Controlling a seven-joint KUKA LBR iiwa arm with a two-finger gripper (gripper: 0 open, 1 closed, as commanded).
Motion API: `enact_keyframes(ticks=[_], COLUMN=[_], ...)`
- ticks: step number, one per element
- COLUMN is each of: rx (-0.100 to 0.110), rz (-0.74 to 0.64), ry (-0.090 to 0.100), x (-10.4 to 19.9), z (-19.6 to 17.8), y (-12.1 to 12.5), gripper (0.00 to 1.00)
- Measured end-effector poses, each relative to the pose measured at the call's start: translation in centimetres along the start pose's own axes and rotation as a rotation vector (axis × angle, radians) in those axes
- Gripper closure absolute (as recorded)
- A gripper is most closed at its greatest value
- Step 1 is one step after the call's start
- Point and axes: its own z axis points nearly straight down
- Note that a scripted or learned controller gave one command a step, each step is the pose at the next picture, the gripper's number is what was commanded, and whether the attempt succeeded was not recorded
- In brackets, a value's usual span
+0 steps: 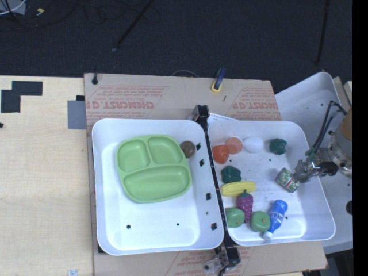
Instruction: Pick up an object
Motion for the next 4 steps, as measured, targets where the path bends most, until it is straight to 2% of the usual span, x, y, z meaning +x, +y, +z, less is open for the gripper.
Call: enact_keyframes(ticks=[1, 2, 3, 4], rx=[0.005, 0.007, 0.006, 0.007], rz=[0.0, -0.004, -0.005, -0.004], ry=[0.002, 0.004, 0.003, 0.003], x=[-0.1, 5.4, 11.3, 16.0], z=[-0.4, 0.3, -0.2, 0.7], y=[0.0, 0.9, 3.1, 4.3], gripper=[1.0, 1.0, 1.0, 1.0])
